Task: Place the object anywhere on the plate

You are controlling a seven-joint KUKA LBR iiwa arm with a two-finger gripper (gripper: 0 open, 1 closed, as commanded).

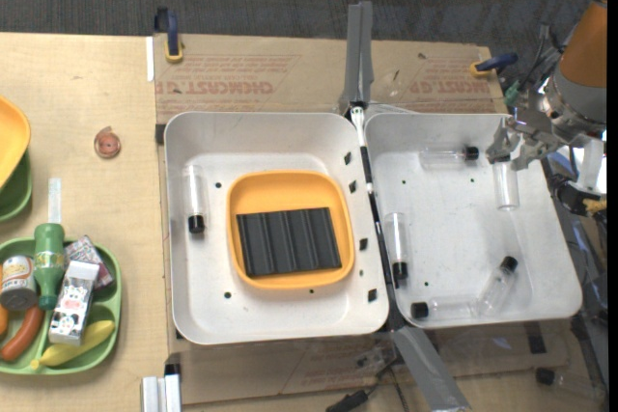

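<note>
Gripper [517, 152] with finger state I cannot tell; clear vial [507, 188] just below it, light, slick, likely fragile; grasp mid-barrel; yellow plate [290, 188] lies far left.

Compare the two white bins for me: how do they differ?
The left shallow white bin holds a square orange plate bearing a dark ribbed slab, plus one clear black-capped tube. The right shallow white bin holds several clear black-capped tubes, and the gripper is over its edge. Both share shape and colour.

Bright even light, sl. soft focus
</note>
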